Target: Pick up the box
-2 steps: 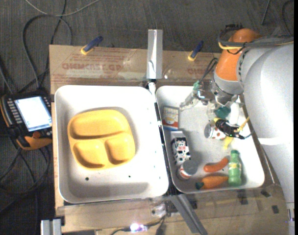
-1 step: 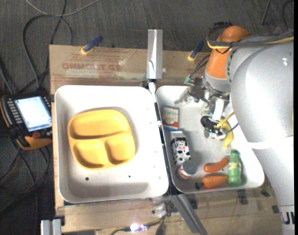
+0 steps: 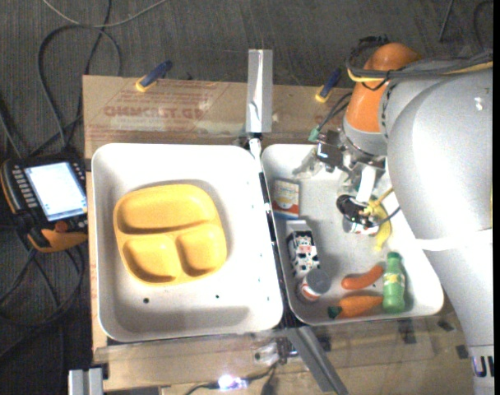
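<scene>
The end effector (image 3: 326, 156) hangs over the far end of the right bin (image 3: 328, 223), near the box (image 3: 287, 197). How far it is open I cannot tell

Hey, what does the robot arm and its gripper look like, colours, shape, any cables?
The arm is a bulky, smooth, rounded shell in pale grey, narrowing to an orange band above the wrist. Thin cables loop over that band. The gripper is a small cluster of grey metal parts. Any markings are too small to tell.
</scene>
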Controlling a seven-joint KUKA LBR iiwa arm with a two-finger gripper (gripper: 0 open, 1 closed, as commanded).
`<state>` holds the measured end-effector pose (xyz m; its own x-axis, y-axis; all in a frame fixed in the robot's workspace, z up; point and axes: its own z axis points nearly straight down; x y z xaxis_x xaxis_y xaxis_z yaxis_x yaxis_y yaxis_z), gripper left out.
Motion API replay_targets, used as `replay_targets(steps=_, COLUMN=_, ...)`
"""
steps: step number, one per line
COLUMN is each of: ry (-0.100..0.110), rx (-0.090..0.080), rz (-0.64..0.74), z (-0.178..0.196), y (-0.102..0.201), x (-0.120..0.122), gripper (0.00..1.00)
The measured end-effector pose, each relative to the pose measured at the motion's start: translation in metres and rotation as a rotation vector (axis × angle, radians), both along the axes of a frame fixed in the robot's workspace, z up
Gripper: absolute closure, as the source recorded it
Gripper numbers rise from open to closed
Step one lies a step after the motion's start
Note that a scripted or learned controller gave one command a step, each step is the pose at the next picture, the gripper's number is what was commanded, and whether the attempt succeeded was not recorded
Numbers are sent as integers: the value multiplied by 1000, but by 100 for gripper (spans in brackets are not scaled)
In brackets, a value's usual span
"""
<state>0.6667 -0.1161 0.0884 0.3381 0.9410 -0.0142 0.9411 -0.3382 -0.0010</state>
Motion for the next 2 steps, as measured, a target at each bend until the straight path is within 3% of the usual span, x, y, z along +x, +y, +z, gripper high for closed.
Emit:
replay_targets(steps=1, ry=-15, rx=8, rz=-121, z=2, y=-47, x=-45, gripper=0)
replay_targets(steps=2, ry=-14, rx=4, rz=-120, z=11, y=-47, x=-45, gripper=100)
